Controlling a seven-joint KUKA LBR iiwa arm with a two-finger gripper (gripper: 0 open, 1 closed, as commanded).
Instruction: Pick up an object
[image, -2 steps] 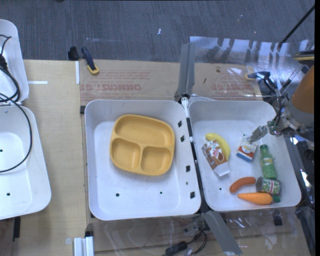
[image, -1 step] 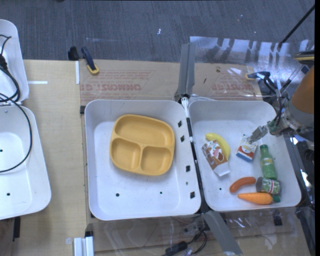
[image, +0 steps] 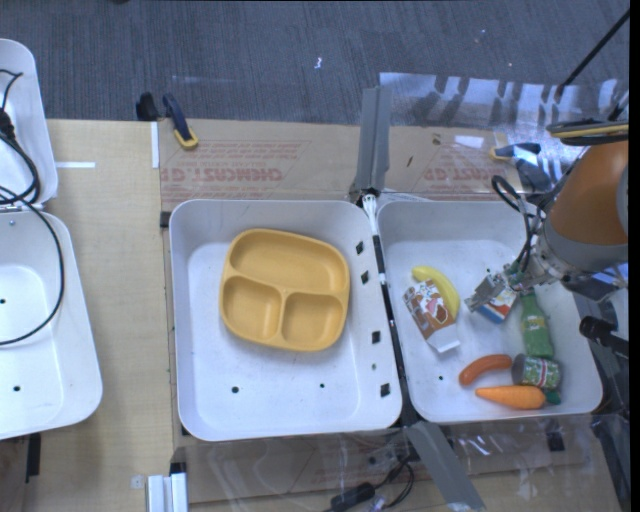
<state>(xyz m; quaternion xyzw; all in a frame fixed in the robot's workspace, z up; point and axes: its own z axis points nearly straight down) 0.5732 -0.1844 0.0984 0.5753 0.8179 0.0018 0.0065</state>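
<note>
gripper (image: 490, 293) sits low in the right bin (image: 430, 225), reaching in from the right, its tip right at a small red, white and blue carton (image: 496, 311) near the bin's middle. whether its jaws are parted or closed is too small and cluttered to tell, so no grasp can be claimed. the carton looks to be resting on the bin floor, touching or just under the tip. around it lie the other candidates: a banana (image: 441, 286) and a snack pouch (image: 430, 314) to the left, a green bottle (image: 534, 330) just to the right, and nearer the front wall a sausage (image: 484, 369), a carrot (image: 510, 397) and a can (image: 538, 372). left bin (image: 195, 320) bears a yellow divided plate (image: 285, 290), well apart from the arm. as a judgement, the task is at the approach or grasp stage: the reach down is done, but nothing appears lifted. closing on an item and raising it clear of the bin are left.
</note>
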